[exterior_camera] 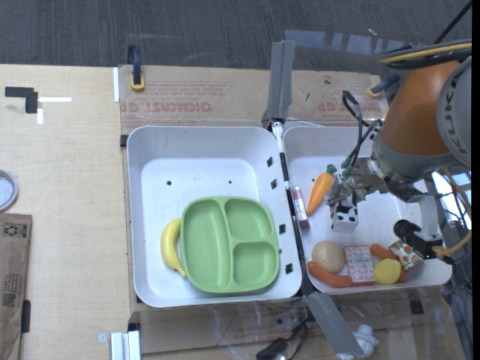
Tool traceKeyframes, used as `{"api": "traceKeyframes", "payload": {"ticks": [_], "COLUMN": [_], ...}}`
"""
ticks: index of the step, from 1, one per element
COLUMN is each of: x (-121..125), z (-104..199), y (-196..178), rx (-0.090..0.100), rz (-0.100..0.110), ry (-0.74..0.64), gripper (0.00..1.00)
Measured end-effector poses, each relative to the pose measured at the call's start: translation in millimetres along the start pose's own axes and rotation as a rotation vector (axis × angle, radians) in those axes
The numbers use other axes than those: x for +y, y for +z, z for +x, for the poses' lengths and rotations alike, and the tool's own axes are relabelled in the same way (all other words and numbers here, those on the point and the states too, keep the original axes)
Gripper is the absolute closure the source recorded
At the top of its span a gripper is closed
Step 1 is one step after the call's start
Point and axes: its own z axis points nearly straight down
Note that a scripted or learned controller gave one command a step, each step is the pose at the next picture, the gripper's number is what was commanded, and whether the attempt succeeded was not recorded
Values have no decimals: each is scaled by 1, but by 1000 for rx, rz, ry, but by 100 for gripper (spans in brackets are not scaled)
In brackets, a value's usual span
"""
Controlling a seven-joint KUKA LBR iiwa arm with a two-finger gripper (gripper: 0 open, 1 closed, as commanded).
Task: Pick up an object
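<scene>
I reach in from three o'clock, my grey arm with its orange band (424,111) hanging over the right-hand shallow white bin (300,145). My two-finger gripper (346,201) is down near the middle of that bin, just above a small white cube with black spots (344,217), and I cannot tell from this slant whether it is open or closed, or whether it touches the cube.

At ten o'clock from the gripper lies an orange toy carrot with a green top (320,188), tilted, close to the wall shared by the two bins. Along that wall, at about eight o'clock, lies a slim pink stick-shaped item (300,203).

Toward the bin's six o'clock edge sit a beige egg-shaped object (328,256), a long orange-red piece (330,277) just below it, a small pink-and-white packet (358,263), a round yellow ball (388,271) and a small printed can (406,254), all crowded together.

In the left-hand white bin (142,201) rests a light green plastic plate with three compartments (229,243), with a yellow banana (172,247) touching its nine o'clock rim
</scene>
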Motion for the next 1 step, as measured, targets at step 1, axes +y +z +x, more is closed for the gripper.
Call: {"api": "traceKeyframes", "payload": {"ticks": [1], "x": [-10], "z": [23], "y": [0], "rx": [0], "rz": [1], "ry": [-86], "gripper": [100]}}
